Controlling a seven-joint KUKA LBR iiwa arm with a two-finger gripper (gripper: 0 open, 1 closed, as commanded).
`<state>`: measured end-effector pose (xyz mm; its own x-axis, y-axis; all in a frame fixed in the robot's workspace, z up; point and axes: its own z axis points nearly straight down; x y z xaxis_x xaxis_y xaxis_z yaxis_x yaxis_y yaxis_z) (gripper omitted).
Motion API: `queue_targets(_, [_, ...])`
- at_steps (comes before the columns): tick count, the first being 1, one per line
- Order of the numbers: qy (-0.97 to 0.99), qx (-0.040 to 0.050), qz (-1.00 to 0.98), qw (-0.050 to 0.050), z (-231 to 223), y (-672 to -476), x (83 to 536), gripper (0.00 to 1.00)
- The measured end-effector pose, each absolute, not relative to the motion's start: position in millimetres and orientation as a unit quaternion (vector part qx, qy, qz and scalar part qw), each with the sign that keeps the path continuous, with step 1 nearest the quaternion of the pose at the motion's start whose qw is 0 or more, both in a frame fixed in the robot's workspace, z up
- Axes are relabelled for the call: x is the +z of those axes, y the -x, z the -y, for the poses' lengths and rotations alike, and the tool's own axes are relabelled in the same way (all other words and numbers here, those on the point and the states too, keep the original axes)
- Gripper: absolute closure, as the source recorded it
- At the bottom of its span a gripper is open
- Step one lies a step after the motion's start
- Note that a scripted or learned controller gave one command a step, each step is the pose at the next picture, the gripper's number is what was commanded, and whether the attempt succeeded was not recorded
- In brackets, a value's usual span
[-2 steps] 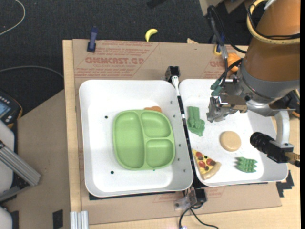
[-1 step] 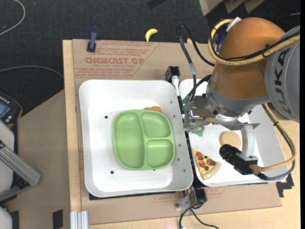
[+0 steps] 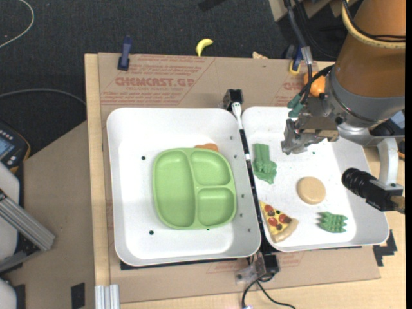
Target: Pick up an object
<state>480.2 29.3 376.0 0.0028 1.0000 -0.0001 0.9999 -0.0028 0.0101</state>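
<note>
Arm (image 3: pixel 370 50) comes in from upper right of the frame, grey w/ an orange section, wrist over the upper part of the right bin (image 3: pixel 360 234). The pincer (image 3: pixel 297 144) hangs at centre-right, above the bin's bare white floor near its upper left area. Can't tell how far it's open from this angle; nothing visible between its tips.

Right bin contents: a green toy piece (image 3: pixel 263 163) w/ a leafy look sits just left of and below the pincer, close to the divider between bins. A round tan disc (image 3: pixel 311 190), cookie-like, lies below the pincer, toward the bin's middle. A toy pizza slice (image 3: pixel 278 221) w/ red spots sits at the bin's lower left corner. A second green ridged toy (image 3: pixel 332 222) lies at lower right, near the disc but apart from it. None of them touches the pincer.

Left bin (image 3: pixel 129 192), centre-left of the frame, holds a green divided plate (image 3: pixel 193 187) w/ three compartments. A small orange thing (image 3: pixel 207 147) peeks out at the plate's upper edge; can't say what it is.

Both bins rest on a cardboard sheet (image 3: pixel 154 79) on the desk, w/ red print across the top. A blue clamp (image 3: pixel 124 52) grips the cardboard's upper left edge, and a small yellow banana-shaped thing (image 3: pixel 204 45) lies just past the top edge, upper centre.
</note>
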Motion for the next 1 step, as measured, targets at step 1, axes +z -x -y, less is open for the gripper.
queue_targets(1, [-0.709, -0.0029, -0.706, -0.003, -7.8, -481.5, 312.4, 1.00])
